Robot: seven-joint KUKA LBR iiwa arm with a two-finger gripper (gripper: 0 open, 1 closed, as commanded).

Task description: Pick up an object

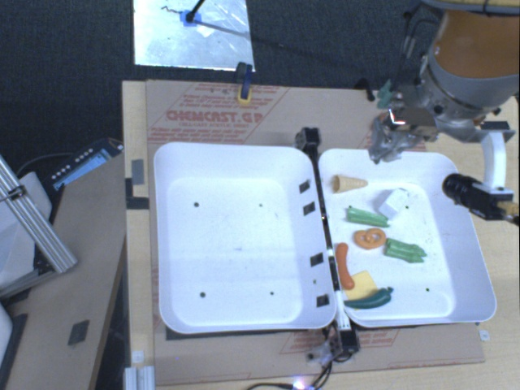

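Where the right bin (467, 295) nears its front rim, a dark green pepper (370, 299) lies against a yellow block (362, 283). Farther back sit a pretzel (370, 238) and a cone (348, 184). Beyond them the gripper (390, 149) hangs over the far rim; I cannot tell how it is set.

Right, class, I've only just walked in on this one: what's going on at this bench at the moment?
A grey-and-orange robot arm reaches in from the right, its gripper hovering over the far edge of the right bin. Nothing shows between its fingers. The bin's small toy foods all lie loose: an ice-cream cone, a white block, a pretzel and some green vegetables. No pick has happened yet.
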